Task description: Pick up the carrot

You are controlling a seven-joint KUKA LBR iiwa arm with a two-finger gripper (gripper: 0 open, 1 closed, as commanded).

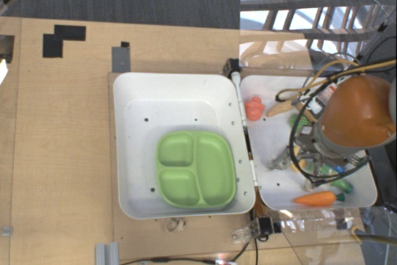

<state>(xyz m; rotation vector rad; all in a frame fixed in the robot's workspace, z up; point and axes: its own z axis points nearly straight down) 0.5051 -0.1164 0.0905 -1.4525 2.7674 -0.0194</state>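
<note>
we see the table [62, 152] carrying a left bin [133, 102] with a green divided plate [196, 169] and a right bin [267, 133]. the arm [356, 112] hangs over the right bin. the carrot [316, 198] lies at that bin's near edge, just below the arm; we cannot tell how the fingers stand.

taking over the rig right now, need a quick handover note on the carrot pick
Gripper: the arm is over the right bin, and the wrist hides the gripper, so whether it is open or shut cannot be told.
Carrot: lying flat near the front edge of the right bin, orange body pointing left, green top to the right. Nothing is gripping it.
Other things: a pink toy sits at the back left of the right bin; a green divided plate is in the left bin.
Done: arm is positioned above the right bin.
Left: descend on the carrot, close, lift.
</note>
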